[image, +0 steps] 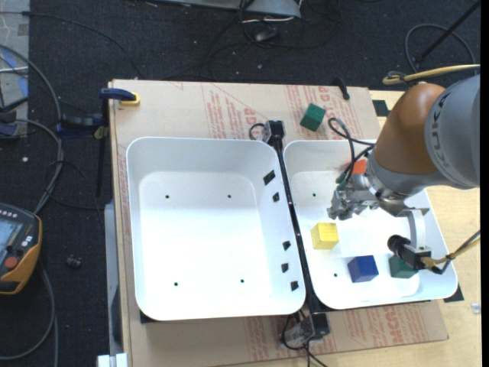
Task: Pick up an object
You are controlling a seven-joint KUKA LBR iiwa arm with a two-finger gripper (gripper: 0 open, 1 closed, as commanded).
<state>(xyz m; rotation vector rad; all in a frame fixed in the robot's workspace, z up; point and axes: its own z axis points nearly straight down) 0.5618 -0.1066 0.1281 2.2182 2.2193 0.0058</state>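
Reaching in from the right, the grey arm is hanging its gripper over the right bin, just above the yellow cube. Whether that pincer is apart or together is too blurred to tell. A blue cube is sitting near the front wall beside a dark green block. Another green block is lying on the bench behind the bins.
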